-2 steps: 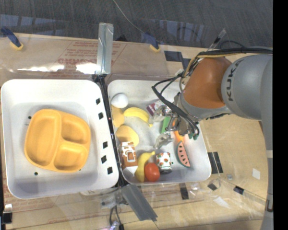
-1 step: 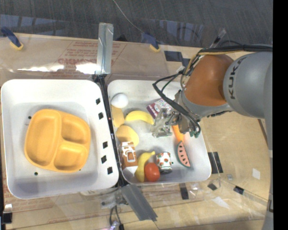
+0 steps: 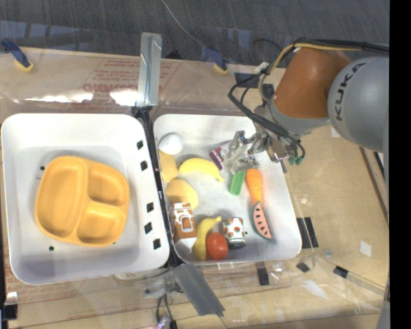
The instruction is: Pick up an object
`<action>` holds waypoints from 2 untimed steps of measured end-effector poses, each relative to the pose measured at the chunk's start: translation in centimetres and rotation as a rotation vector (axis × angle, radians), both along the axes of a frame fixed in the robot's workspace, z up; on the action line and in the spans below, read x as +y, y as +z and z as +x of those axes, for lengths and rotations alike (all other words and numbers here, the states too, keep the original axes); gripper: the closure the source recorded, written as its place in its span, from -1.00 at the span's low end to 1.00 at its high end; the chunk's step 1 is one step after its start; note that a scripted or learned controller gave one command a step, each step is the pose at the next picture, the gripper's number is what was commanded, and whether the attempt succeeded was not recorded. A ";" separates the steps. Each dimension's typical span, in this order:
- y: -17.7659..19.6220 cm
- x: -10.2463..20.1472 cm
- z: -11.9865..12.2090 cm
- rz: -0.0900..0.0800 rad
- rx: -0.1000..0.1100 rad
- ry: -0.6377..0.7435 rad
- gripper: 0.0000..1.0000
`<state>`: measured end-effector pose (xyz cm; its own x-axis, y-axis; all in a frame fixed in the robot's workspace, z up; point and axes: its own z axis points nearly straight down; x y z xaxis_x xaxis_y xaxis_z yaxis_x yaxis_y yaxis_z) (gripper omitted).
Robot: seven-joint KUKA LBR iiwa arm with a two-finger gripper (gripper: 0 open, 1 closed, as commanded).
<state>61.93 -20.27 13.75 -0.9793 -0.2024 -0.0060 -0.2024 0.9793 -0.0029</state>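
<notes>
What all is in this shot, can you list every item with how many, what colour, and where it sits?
Bins: 2, white, side by side on the bench.
Divided tray: 1, yellow, left bin.
Ball: 1, white, right bin, far left corner.
Bananas: 2, yellow, one mid right bin, one near its front.
Carrot: 1, orange, right bin, right side.
Watermelon slice: 1, red, in front of carrot.
Tomato: 1, red, right bin front.
Green piece: 1, beside carrot.
Arm: 1, grey with orange band, from right.
Gripper: 1, metal, above right bin.

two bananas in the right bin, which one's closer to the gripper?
The upper banana, lying mid-bin just left of the gripper. The other banana sits at the bin's near edge beside the tomato.
</notes>
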 end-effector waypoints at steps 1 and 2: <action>2.2 -0.7 -7.3 -0.001 0.006 0.406 1.00; 1.8 -0.7 -0.7 0.000 0.003 0.270 1.00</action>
